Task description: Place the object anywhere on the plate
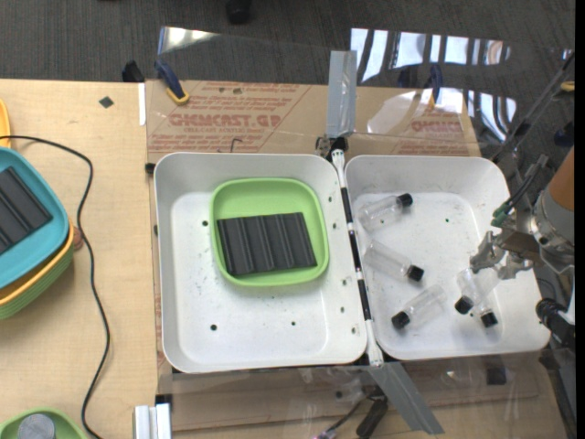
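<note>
Camera view: nearest the lens, along the front of the right bin (430,344), a clear vial (417,305) with a black cap lies on the white floor, and just right of it a second vial (473,295) sits under the gripper (494,262), which reaches in over the bin's right side; whether its jaws are open, or grip that vial, cannot be told. Further back, a third vial (395,263) lies mid-bin and a fourth (384,207) rests toward the far wall. In the left bin (183,327), well apart from every vial, the green plate (267,197) carries a dark ribbed slab (265,243). Cardboard (228,117) lies beyond both bins.
</note>
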